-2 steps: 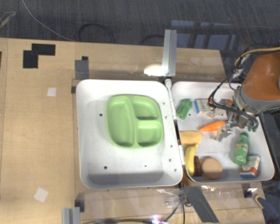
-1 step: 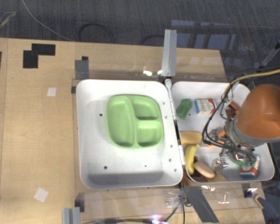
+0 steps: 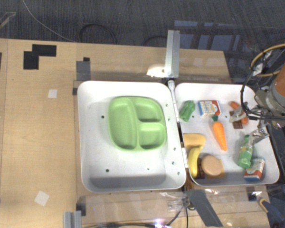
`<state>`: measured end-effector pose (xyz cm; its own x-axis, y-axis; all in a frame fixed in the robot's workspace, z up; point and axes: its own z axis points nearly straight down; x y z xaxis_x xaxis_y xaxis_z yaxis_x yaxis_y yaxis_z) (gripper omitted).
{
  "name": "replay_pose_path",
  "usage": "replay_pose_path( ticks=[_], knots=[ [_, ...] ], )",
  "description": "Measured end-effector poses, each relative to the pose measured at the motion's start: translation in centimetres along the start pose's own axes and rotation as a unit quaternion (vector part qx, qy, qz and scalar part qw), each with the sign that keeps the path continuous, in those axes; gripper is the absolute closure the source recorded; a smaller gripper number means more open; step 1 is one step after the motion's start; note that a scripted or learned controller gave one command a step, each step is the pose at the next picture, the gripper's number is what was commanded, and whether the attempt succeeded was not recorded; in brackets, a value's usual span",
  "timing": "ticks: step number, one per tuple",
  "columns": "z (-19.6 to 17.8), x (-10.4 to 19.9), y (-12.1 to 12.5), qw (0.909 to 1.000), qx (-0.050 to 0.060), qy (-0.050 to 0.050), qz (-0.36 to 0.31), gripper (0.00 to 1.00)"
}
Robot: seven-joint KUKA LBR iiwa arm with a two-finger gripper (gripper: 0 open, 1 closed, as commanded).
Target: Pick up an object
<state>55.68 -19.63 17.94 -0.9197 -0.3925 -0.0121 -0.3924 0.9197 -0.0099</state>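
Observation:
The right bin (image 3: 228,90) holds several objects. A carrot (image 3: 220,135) lies in its middle, and a small carton (image 3: 209,108) and a green vegetable (image 3: 186,110) lie towards the back. A yellow banana (image 3: 194,151) and a round brown bun (image 3: 212,166) sit at the front left. At the front right are a green bottle (image 3: 245,156) and a small can (image 3: 254,170). My gripper (image 3: 257,135) hangs at the bin's right side, just above the top of the green bottle. Nothing visibly hangs from it. Small brown and orange pieces (image 3: 237,120) lie to its left.
The left bin (image 3: 92,170) carries a green divided plate (image 3: 135,122). A metal post (image 3: 172,56) stands behind the divider between the bins. Cables (image 3: 256,65) loop beside the arm (image 3: 281,91) at the right. Bare wooden bench (image 3: 33,141) stretches to the left.

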Motion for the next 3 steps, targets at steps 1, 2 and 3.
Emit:
replay_pose_path(
  ticks=[1, 2, 3],
  knots=[
    [8.9, -1.8, 5.8, 0.9995, -0.001, -0.002, -0.031, 0.0],
    [8.9, -2.2, 6.2, 0.9998, -0.001, -0.001, 0.02, 0.0],
    [8.1, -4.8, 0.9, 1.0, -0.001, 0.001, 0.004, 0.0]
  ],
)
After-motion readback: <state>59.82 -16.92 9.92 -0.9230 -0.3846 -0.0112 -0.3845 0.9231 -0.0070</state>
